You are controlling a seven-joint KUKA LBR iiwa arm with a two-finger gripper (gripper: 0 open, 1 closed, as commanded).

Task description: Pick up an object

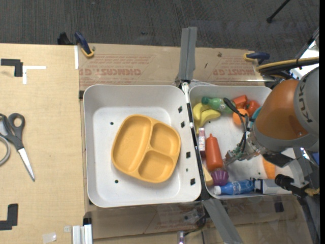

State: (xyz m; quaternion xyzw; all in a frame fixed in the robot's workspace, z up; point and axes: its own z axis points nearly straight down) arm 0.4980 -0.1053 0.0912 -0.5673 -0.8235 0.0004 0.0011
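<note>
- The arm comes in over the right bin (231, 88), its orange band hanging above the bin's right half, and the gripper (238, 154) is low among the clutter there.
- From here the tips are too small and tangled with wiring to read; I cannot tell whether they stand apart or together, and I see nothing between them.
- The nearest candidates lie just to its left: a red ketchup-style bottle (213, 151) lying lengthwise and, touching its lower end, a small purple toy (220, 176).
- A blue bottle (234, 188) lies along the bin's near wall, below the gripper.
- Further back sit a yellow banana (205, 116), a green piece (216, 103) and some orange bits (239, 101), well away from the tool.
- The left bin (96, 136) carries a yellow divided plate (146, 148), across the divider from the arm.
- My read is that this is the reach-and-descend step, with no grasp made yet.
- The next move looks to need a short shift left to centre over the red bottle, straddling its narrow width before closing, then a straight lift.
- Crowding is the worry: the purple toy could get nudged or pinched along with it.
</note>
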